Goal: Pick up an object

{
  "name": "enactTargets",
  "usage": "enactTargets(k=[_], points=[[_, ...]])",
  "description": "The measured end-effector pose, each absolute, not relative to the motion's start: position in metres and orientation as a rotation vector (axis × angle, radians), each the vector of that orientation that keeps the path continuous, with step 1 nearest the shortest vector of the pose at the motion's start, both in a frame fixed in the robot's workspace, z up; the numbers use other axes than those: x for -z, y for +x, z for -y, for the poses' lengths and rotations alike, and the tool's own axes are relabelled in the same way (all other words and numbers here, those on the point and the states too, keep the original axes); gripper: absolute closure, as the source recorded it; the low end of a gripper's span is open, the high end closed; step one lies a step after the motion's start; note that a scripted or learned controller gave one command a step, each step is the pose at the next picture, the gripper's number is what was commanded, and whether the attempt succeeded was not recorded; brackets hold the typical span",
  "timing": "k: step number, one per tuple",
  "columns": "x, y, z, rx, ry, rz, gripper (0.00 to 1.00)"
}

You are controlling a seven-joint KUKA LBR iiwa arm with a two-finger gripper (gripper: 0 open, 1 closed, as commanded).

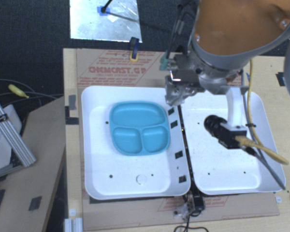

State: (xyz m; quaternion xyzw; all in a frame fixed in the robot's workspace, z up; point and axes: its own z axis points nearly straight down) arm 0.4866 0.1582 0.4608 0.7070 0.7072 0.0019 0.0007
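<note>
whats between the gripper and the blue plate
Nothing. In the camera view, just a short stretch of bare white floor of the left bin separates the gripper from the blue plate.

Big grey arm with its orange band (241,13) runs off the top edge, covering the far rim of the right-hand shallow white bin (232,182). The gripper (176,94) is blurred. A faint round mark (141,179) in the left white bin (99,178) is too small to tell.

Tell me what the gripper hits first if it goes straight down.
Likely the rim where the two white bins meet, at its far end; the gripper hangs over it. The blue divided plate lies beside that line. Depth is unclear.
</note>
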Motion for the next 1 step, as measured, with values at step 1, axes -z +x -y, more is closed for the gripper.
enactTargets(k=[1], points=[[-0.4709, 0.4871, -0.1589, -0.009, 2.214, -2.226, 1.00]])
